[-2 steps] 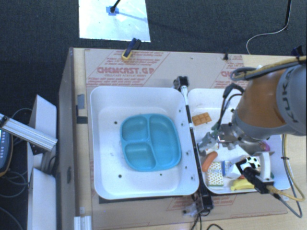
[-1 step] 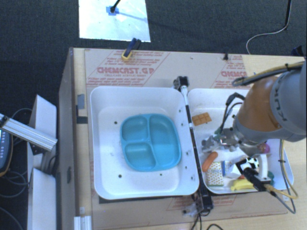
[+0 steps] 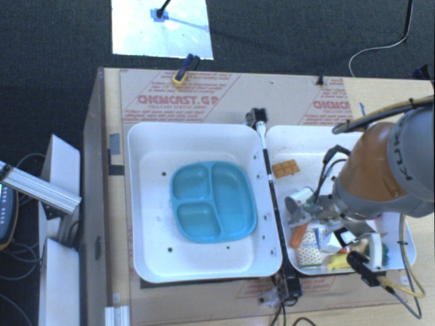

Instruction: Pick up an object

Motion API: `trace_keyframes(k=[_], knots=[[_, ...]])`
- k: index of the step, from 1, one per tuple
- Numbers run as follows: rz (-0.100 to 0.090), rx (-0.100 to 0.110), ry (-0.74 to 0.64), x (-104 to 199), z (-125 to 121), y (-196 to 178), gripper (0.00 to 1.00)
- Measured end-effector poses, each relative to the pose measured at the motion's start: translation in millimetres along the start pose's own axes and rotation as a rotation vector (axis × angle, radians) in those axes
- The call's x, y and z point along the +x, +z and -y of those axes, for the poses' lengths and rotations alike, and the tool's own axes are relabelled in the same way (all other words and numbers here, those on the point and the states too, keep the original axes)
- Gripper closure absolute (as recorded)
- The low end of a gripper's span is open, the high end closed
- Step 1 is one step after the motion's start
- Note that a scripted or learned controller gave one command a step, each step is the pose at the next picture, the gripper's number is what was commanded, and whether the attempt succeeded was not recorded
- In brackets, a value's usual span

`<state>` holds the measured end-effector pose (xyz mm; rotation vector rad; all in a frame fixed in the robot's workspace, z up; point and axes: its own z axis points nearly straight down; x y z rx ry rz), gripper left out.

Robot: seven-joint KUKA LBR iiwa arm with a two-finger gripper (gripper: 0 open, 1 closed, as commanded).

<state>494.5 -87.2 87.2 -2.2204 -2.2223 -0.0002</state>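
The right bin (image 3: 306, 151) holds a heap of small objects. A tan waffle-like piece (image 3: 285, 169) lies alone near its upper left. Lower down sit an orange carrot-shaped piece (image 3: 298, 236), a white patterned packet (image 3: 309, 253), a yellow item (image 3: 338, 264) and a green item (image 3: 385, 253). My gripper (image 3: 304, 210) is low over the left side of this heap, just above the orange piece. The arm's orange band (image 3: 370, 165) and grey wrist hide the middle of the bin. Nothing visibly sits in the gripper.
In the left bin (image 3: 146, 182) lies a blue divided plate (image 3: 213, 201). A black ridge (image 3: 270, 182) separates the two bins. A yellow-and-black tool (image 3: 183, 70) rests on the board behind the bins. Cables trail at the front right corner (image 3: 397, 287).
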Motion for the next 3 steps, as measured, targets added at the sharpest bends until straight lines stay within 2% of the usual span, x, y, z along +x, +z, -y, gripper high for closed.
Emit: trace_keyframes(k=[1, 2, 3], knots=[[-0.001, -0.001, 0.0, 4.8, 0.4, 3.0, 0.0], [-0.001, -0.003, -0.001, 5.0, -0.7, -7.5, 1.0], [-0.001, -0.004, -0.003, 52.9, -54.4, -97.9, 1.0]])
